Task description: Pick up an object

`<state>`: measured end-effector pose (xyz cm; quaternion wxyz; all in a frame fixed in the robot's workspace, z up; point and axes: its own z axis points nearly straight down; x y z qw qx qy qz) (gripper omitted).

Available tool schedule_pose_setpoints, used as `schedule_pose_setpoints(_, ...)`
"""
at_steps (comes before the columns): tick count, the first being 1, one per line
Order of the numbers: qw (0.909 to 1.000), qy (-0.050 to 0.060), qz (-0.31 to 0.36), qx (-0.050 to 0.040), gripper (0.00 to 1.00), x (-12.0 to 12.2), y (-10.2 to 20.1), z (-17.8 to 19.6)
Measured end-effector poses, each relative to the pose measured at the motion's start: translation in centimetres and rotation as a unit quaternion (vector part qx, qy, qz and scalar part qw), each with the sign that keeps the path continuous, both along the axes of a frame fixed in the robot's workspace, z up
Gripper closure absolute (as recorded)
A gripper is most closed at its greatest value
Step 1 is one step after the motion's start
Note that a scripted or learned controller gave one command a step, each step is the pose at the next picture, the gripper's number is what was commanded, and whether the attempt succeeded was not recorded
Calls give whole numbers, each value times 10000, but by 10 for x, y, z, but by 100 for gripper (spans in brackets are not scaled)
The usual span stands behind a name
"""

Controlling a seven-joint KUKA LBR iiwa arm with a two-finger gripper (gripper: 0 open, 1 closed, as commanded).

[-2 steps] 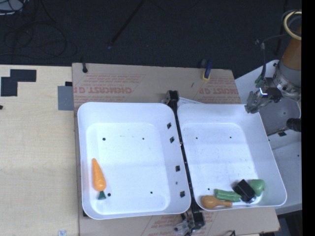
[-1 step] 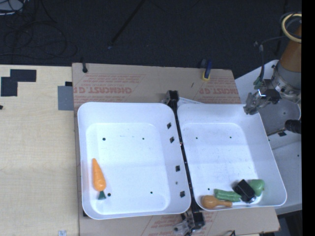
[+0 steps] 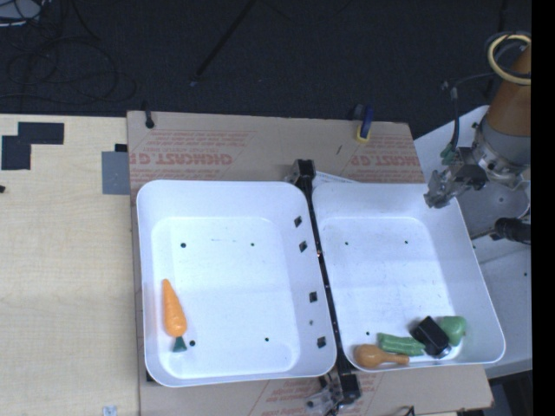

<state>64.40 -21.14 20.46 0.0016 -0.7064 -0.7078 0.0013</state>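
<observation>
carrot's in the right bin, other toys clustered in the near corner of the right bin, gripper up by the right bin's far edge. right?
One error: the carrot lies in the left bin, near its left wall. The camera view shows it. The rest holds: the other toys cluster in the right bin, and the gripper is at its far right edge.

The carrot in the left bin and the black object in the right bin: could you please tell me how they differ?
The carrot is orange and long; the black object is dark and blocky. The carrot lies alone by its bin's left wall; the black object lies against green pieces near its bin's front-right corner. Both lie apart from the gripper.
</observation>
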Motion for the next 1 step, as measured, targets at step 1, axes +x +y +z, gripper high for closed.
schedule_pose_setpoints(1,10000,-34,-3,-9,100,0,-2,38)
